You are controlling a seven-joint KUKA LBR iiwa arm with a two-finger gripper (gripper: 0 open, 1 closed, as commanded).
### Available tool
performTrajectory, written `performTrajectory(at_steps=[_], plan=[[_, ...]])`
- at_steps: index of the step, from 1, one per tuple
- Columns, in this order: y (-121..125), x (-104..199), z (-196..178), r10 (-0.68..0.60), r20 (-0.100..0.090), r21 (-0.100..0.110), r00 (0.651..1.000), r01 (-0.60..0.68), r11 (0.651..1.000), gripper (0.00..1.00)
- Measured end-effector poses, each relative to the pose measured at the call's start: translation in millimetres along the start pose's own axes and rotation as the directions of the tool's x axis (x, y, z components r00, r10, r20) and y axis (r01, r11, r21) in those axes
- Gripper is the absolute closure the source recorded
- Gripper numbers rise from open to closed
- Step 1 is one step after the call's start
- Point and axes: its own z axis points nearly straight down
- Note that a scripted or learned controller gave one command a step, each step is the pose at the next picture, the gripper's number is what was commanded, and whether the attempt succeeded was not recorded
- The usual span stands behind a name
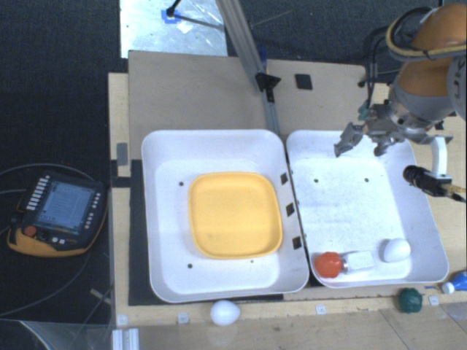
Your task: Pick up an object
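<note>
Right bin [365, 195]: red ball [328, 264] far from open claw [363, 146].

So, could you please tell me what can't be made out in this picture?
- Blue item, camera view: cut off by the right edge, so its kind is unclear.
- White piece beside the orange ball: too small and pale against the bin to identify.
- Tool: fingers spread, nothing visible between them.
</note>
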Motion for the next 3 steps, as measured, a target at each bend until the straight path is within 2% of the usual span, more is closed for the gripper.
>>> performTrajectory(at_steps=[1,3], plan=[[-1.8,-10.1,50.0,0.001,0.000,0.004,1.000,-0.001,1.000,0.00],[-5.6,-6.3,144.5,0.001,-0.001,0.005,1.000,-0.001,1.000,0.00]])
